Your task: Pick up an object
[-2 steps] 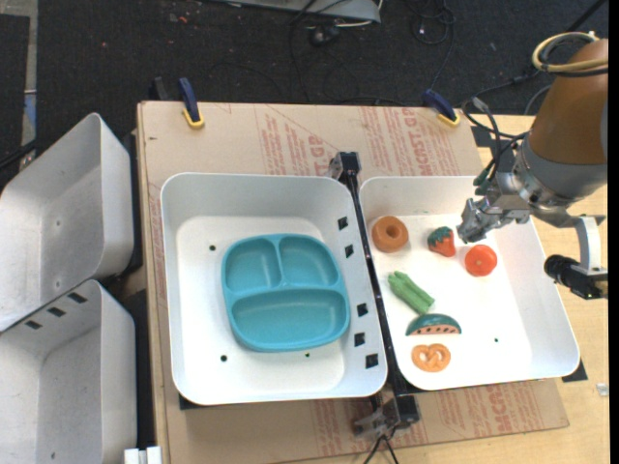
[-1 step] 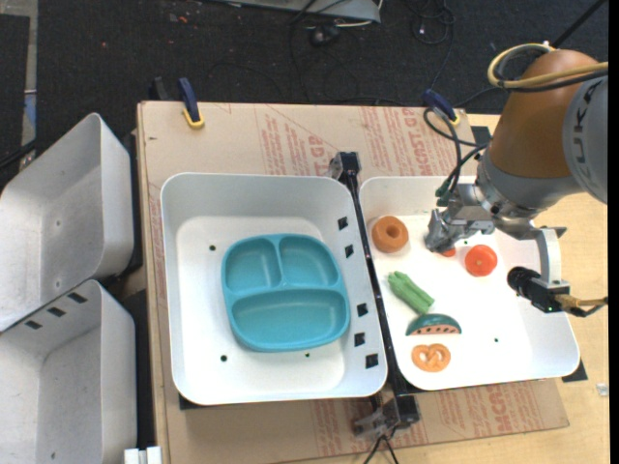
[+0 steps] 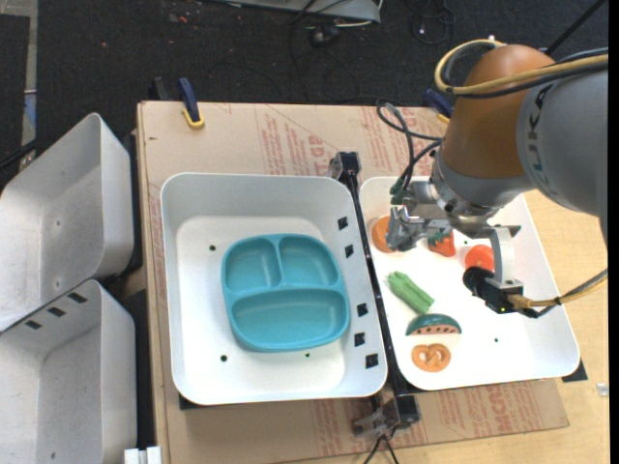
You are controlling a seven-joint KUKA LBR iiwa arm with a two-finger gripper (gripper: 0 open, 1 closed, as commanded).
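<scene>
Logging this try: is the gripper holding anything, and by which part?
Cannot be told: the gripper sits low over small orange toy pieces in the right white bin.

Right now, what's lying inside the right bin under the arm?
In the right bin: a green piece, a watermelon slice, a pretzel, and orange-red pieces partly covered by the end effector. Anything beneath the arm is hidden.

Two shallow white bins sit side by side on the counter: the left bin (image 3: 184,259) and the right bin (image 3: 542,346). The left one holds one teal divided plate (image 3: 285,291). The right one holds one green pod-shaped toy (image 3: 410,291), one watermelon slice (image 3: 433,325), one pretzel (image 3: 431,357), and three orange-red pieces (image 3: 478,255), partly hidden by the arm.
</scene>
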